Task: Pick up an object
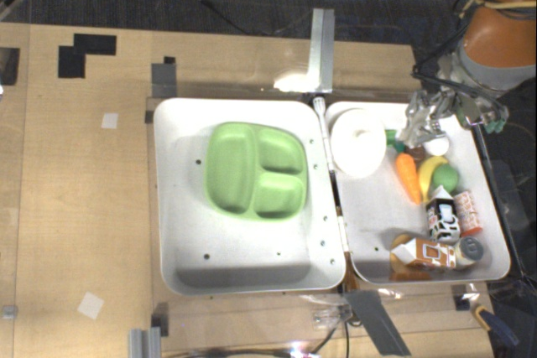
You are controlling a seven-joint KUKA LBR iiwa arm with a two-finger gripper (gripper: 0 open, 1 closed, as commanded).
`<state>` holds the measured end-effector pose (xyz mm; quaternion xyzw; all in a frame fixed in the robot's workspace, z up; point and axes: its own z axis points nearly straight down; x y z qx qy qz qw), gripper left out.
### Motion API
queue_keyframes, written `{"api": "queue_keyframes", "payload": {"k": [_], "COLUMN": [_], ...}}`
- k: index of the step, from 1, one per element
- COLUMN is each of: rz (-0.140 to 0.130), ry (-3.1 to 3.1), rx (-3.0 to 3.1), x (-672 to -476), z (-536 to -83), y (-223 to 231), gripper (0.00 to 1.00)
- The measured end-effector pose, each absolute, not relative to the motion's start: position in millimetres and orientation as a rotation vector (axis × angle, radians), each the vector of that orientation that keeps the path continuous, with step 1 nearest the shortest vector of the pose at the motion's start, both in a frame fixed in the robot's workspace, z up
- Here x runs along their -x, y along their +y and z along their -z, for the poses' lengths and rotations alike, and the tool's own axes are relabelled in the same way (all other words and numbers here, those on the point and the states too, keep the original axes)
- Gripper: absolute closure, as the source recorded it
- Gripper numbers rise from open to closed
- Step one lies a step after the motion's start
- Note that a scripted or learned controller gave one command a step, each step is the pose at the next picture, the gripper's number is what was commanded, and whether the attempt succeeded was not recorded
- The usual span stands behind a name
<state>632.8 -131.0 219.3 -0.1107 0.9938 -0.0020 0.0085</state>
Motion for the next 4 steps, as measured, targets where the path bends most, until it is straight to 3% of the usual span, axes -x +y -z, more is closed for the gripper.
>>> {"api": "queue_keyframes", "payload": {"k": [2, 3, 4], "rz": [-0.003, 0.001, 0.005], "ry": [3.128, 3.102, 2.99], "rx": [0.01, 0.429, 0.928], "x": [-671.0, -664.3, -622.0], "z": [-284, -251, -270], "y": [-32, -44, -84], "gripper": [1.0, 1.0, 1.0]}}
